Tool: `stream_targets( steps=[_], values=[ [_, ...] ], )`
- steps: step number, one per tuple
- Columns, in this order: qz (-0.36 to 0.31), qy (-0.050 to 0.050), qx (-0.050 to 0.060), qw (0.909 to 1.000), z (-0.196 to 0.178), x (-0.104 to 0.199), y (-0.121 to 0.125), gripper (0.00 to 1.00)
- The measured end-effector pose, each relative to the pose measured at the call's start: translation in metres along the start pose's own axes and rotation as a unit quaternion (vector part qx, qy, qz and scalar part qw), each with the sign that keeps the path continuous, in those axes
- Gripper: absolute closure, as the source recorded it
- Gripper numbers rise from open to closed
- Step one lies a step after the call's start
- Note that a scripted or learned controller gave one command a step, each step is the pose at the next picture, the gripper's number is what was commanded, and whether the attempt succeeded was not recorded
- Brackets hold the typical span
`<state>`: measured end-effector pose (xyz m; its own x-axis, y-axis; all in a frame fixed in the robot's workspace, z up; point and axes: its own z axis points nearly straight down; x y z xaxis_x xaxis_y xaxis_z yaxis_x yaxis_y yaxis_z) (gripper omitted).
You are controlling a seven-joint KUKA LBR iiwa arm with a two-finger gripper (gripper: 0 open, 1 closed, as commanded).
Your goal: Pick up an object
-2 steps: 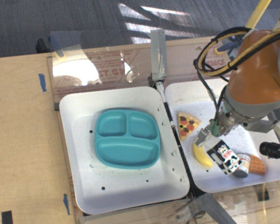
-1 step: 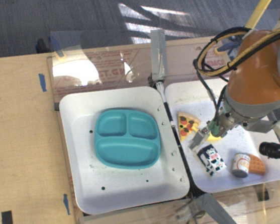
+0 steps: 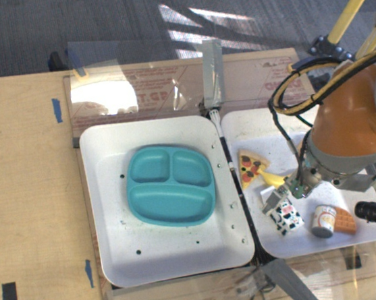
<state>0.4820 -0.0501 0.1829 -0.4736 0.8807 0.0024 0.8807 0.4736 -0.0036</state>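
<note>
The right bin (image 3: 256, 127) holds several small objects. A toy pizza slice (image 3: 249, 166) lies near its left wall, and a yellow piece (image 3: 273, 178) sits just below and right of it. A black-and-white spotted block (image 3: 288, 218) lies toward the front, beside a small can (image 3: 324, 220) resting against an orange piece (image 3: 345, 222). My gripper (image 3: 276, 201) hangs low over the bin, between the yellow piece and the spotted block, right at the block's upper edge. I see nothing lifted off the bin floor.
A teal divided plate (image 3: 170, 185) lies in the middle of the left bin (image 3: 107, 210). The arm's orange band (image 3: 351, 119) and looping cables (image 3: 290, 99) cover the right bin's far right side. A raised divider (image 3: 230, 174) separates the bins.
</note>
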Motion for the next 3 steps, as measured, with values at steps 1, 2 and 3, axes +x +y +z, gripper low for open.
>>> stream_targets(
  steps=[1,2,3],
  values=[
    [0.16,0.0,-0.001,0.9871,0.083,-0.055,-0.033,0.0],
    [0.16,0.0,-0.002,0.9871,0.073,-0.055,-0.032,1.0],
    [0.257,0.0,-0.004,0.9663,-0.004,-0.026,0.047,1.0]
  ],
)
